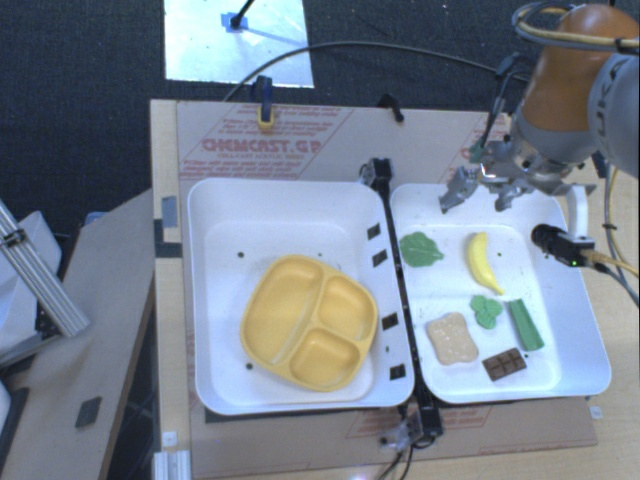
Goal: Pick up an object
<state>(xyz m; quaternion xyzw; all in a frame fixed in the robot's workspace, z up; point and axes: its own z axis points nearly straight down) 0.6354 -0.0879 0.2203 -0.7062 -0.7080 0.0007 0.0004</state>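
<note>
Yellow plastic marks the centre of the scene: a compartment tray with three wells lies in the left white bin, tilted a little, its two smaller wells toward the divider that separates the bins. Everything else sits on the far side of that divider, in the right bin. Nearest the divider, a green leafy piece rests level with the tray's upper edge. A banana lies further from the tray, lengthwise and slightly curved. Below the banana, a small green broccoli-like piece touches a green stick. A pale slice of bread lies between that cluster and the tray, and a brown chocolate bar sits just below the stick.

The gripper hangs above the right bin's back edge, well beyond the tray and above the leafy piece and banana. Its two fingers stand spread apart with nothing between them.
</note>
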